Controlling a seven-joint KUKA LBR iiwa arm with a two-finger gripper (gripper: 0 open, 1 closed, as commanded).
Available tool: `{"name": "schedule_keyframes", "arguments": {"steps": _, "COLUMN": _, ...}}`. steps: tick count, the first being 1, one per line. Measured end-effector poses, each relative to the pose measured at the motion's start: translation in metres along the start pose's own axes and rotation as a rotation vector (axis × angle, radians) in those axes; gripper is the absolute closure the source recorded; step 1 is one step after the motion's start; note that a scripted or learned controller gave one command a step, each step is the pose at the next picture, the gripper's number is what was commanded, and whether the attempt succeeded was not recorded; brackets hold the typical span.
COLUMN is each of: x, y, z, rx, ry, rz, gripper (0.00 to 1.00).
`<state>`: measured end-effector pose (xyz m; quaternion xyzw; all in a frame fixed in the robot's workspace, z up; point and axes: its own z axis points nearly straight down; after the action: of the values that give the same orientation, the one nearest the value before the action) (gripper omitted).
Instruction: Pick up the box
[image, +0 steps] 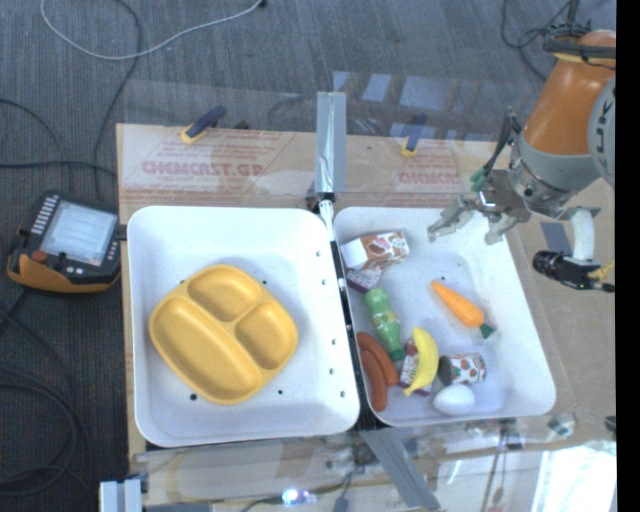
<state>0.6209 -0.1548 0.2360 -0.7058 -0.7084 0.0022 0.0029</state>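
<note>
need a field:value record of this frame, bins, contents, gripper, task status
left bin: yellow tray, three compartments
right bin: box, green bottle, carrot, sausage, banana, can, egg
box position: far left corner of right bin, lying on its side
gripper: open, above right bin's far edge, right of box, not touching it
off bench: pendant on floor, left
task status: box not yet grasped
</note>
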Motion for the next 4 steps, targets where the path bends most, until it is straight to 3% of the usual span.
{"name": "schedule_keyframes", "arguments": {"steps": 1, "x": 0.047, "y": 0.041, "z": 0.094, "rx": -0.018, "ry": -0.001, "rz": 0.211, "gripper": 0.0}}
{"name": "schedule_keyframes", "arguments": {"steps": 2, "x": 0.048, "y": 0.042, "z": 0.087, "rx": -0.018, "ry": -0.004, "rz": 0.208, "gripper": 1.0}}
{"name": "schedule_keyframes", "arguments": {"steps": 3, "x": -0.014, "y": 0.03, "z": -0.131, "rx": -0.008, "ry": -0.004, "rz": -0.005, "gripper": 1.0}}
{"name": "schedule_keyframes", "arguments": {"steps": 4, "x": -0.014, "y": 0.03, "z": -0.13, "rx": -0.006, "ry": -0.005, "rz": -0.005, "gripper": 0.0}}
